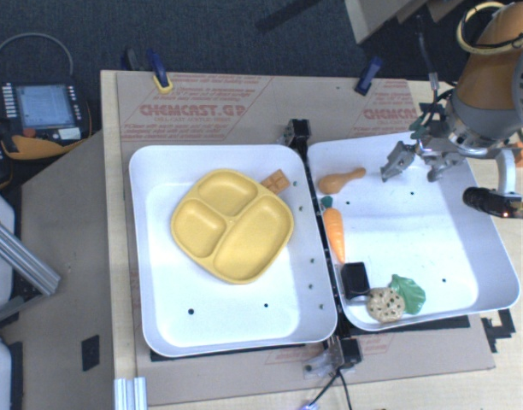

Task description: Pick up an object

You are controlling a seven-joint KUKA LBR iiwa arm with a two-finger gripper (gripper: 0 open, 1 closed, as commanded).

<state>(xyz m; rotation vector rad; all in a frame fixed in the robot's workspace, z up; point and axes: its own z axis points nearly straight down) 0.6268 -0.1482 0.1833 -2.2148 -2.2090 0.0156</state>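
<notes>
Camera view has the gripper point(413, 162) spread wide open, holding nothing, so the pick isn't done yet. Just beside its left finger lies a smooth tan drumstick point(341, 180); farther out a glossy orange carrot point(333, 233), then a speckled round cookie point(384, 304).

You see the bench point(244, 109), covered w/ a brown cardboard sheet point(202, 101) that has red print on it. Two clamps hold the sheet at the far edge: a blue-yellow one point(160, 73) at left, a blue one point(367, 75) at right. Directly on the sheet lie two shallow white bins, touching side by side: the left bin point(227, 314) and the right bin point(432, 254). A black bracket point(297, 131) sits btw. them at the far end.
</notes>
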